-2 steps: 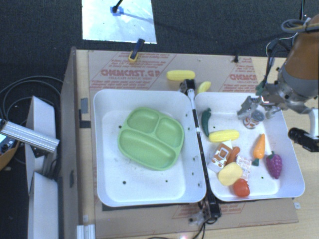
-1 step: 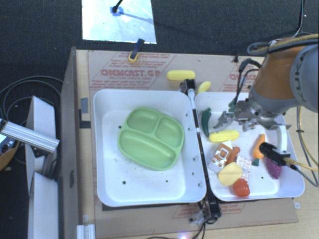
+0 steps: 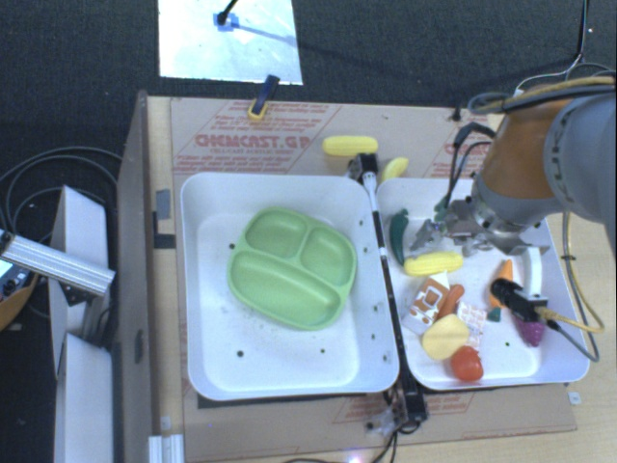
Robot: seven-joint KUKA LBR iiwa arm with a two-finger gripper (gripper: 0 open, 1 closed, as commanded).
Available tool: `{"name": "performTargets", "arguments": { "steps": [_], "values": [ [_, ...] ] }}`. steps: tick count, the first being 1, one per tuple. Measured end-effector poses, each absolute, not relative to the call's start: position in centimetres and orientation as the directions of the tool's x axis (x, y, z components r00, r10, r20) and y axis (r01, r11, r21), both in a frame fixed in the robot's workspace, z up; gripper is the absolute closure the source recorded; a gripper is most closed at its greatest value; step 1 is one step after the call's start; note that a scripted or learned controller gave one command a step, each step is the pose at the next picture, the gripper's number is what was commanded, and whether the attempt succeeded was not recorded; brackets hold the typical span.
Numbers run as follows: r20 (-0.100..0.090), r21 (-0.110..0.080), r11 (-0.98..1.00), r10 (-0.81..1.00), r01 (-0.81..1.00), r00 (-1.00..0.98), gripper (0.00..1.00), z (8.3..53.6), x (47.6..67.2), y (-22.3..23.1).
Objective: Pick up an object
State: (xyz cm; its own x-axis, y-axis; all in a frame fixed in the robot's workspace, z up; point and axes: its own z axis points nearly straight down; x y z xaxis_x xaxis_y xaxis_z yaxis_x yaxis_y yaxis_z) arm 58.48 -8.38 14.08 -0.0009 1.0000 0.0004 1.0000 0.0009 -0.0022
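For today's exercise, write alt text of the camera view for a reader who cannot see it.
A grey and orange robot arm reaches from the right, its gripper low over the right bin beside a yellow banana, among toy foods including a tomato and a green pepper. The left bin holds a green divided plate.

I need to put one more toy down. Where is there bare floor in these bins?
Left bin: bare floor rings the green divided plate, widest along the near edge. Right bin: crowded; yellow piece, red ball and other toys lie beside the tool.
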Motion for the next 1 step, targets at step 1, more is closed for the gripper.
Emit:
{"name": "performTargets", "arguments": {
  "steps": [1],
  "values": [
    [0.001,0.005,0.001,1.0,1.0,-0.001,0.0,10.38,57.75,-8.8]
  ]
}}
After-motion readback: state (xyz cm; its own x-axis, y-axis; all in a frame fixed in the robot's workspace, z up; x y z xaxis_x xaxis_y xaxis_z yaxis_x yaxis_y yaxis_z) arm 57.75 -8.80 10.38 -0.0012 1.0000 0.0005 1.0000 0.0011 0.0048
